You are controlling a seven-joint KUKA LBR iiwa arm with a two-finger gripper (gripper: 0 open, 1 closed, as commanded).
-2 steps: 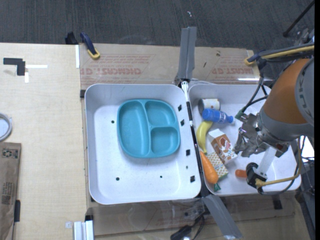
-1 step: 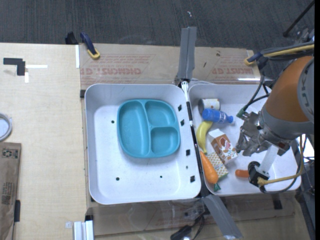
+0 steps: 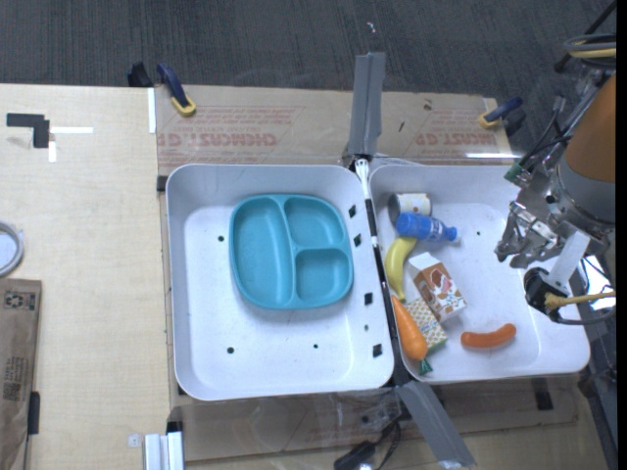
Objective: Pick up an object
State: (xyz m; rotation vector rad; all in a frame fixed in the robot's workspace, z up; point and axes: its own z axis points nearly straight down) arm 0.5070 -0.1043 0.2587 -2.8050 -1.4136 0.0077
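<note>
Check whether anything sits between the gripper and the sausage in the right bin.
Nothing visible does. The gripper hangs over the right bin's right side, and the sausage lies below it in the view, near the front wall, with bare bin floor between. The small carton and carrot lie further left, off that line.

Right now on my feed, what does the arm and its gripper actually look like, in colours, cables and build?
The arm is grey with an orange band above the wrist. Black cables loop along it, and a yellow one runs near the top. The gripper is bare grey metal, blocky and angular, with small dark parts. Below it sits a black ring-shaped fitting with a yellow lead.
</note>
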